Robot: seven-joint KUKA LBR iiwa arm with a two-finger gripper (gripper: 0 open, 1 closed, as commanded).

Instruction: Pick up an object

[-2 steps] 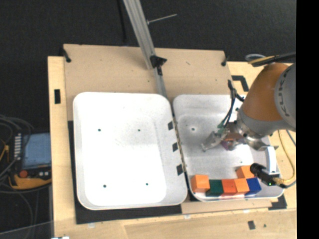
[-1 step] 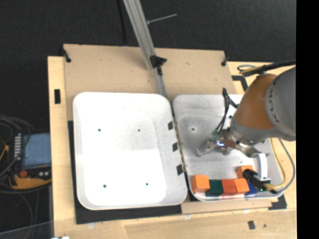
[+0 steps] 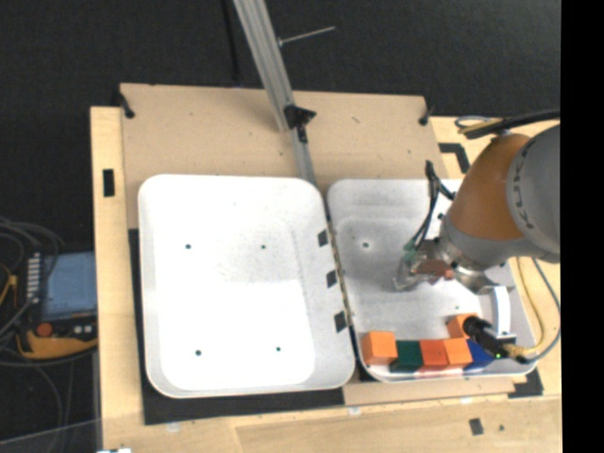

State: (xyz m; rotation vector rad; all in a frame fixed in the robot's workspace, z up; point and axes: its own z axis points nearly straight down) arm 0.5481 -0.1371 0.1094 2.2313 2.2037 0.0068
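- Gripper (image 3: pixel 412 276) is low over the middle of the right bin (image 3: pixel 377 206); fingers blurred and partly under the wrist, so open or closed: cannot tell; no object visible between them.
- Arm (image 3: pixel 500 206) comes in from 3 o'clock; orange band sits above the wrist, grey housing beyond it; dark cables run down the wrist at 12 o'clock of the tool.
- Blocks lie in a row along the 6 o'clock wall of the right bin, well apart from the tool: orange block (image 3: pixel 380 346) at the 9 o'clock end; dark green block (image 3: pixel 409 355) touching it; two more orange blocks (image 3: pixel 445 352) next; a blue piece (image 3: pixel 479 357) toward 3 o'clock, partly hidden.
- Black-and-yellow fitting (image 3: pixel 486 336) on the arm overlaps the 3 o'clock end of the row.
- Left bin (image 3: pixel 236 281) is at 9 o'clock of the tool, touching the right bin along the shared edge; a metal rail (image 3: pixel 274 64) rises toward 12 o'clock.
- Blue device (image 3: pixel 71 286) with cables sits off the bench at far 9 o'clock.
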